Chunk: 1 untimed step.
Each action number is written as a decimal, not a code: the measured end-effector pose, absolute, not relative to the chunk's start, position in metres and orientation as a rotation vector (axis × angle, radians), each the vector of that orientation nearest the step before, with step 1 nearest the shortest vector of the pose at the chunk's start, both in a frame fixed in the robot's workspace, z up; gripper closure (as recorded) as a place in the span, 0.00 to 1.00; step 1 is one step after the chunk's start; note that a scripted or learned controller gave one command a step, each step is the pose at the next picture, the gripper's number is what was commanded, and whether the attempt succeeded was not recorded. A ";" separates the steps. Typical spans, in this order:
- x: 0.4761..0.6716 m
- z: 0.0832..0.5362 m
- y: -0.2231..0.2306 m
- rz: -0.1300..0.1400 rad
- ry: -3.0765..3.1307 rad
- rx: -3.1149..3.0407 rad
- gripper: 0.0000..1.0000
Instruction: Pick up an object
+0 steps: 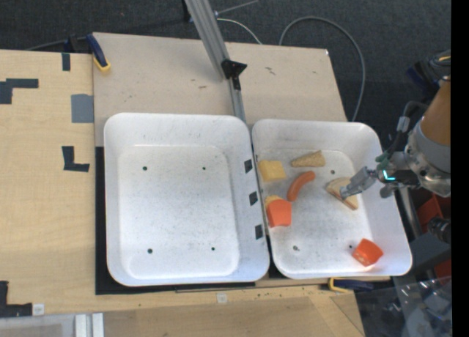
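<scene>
- Targeting item: tan wedge, lying right of centre in the right bin, nearest the tool of all the pieces.
- Gripper: at the wedge's right end, fingers angled down and left; whether they are spread or pressed together cannot be told, and no grip on the wedge is visible.
- Step in hand, as judged: closing on the wedge. To do it well, the fingers want to straddle the narrow width of the wedge, come down level with the bin floor and squeeze before any lift.
- Arm: entering from the right edge of the frame, wrist over the bin's right rim, orange band high at right.
- Other stock, right bin: orange sausage-shaped piece, tan piece, yellow block, orange-red block, orange block at lower right.
- Left bin: white, speckled, beside the right one.
</scene>
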State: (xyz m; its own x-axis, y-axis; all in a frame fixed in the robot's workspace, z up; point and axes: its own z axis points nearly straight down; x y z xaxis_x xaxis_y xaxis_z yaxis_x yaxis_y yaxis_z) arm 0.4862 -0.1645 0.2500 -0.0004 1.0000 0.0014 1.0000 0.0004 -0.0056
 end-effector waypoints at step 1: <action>0.487 0.252 -0.164 0.001 -2.222 -2.219 0.00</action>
